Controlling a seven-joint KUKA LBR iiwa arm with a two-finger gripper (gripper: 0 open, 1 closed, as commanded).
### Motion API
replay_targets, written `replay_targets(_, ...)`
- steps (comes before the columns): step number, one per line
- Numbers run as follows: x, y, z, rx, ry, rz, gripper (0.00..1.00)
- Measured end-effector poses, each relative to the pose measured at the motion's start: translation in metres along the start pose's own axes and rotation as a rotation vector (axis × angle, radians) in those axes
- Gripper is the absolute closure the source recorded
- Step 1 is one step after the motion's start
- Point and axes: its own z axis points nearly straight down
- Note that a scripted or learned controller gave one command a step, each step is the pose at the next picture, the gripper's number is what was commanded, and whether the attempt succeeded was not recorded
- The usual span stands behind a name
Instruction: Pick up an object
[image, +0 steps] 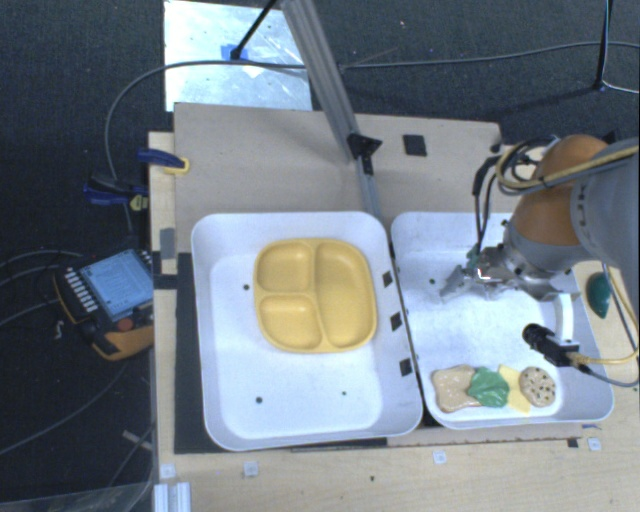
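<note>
Several toy food pieces lie along the near edge of the right bin (420, 250): a tan bread slice (452, 388), a green leafy piece (490, 387), a yellow piece (513, 392) and a round speckled cookie (538, 385). My gripper (462, 281) hangs over the middle of the right bin, well behind these pieces, pointing left. I see nothing held in it. The grey arm with its orange band (560, 190) comes in from the right.
A yellow divided plate (315, 295) lies in the left bin (215, 400). A slanted metal pole (335, 95) ends behind the bins. A teal thing (598, 293) sits at the right bin's outer rim. Clamps and a blue device (112, 285) lie off the bench's left.
</note>
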Motion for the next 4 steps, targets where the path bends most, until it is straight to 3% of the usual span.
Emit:
replay_targets(1,0.000,0.002,-0.015,-0.007,-0.001,0.000,1.00)
replay_targets(4,0.003,0.002,-0.176,-0.010,-0.002,-0.005,1.00)
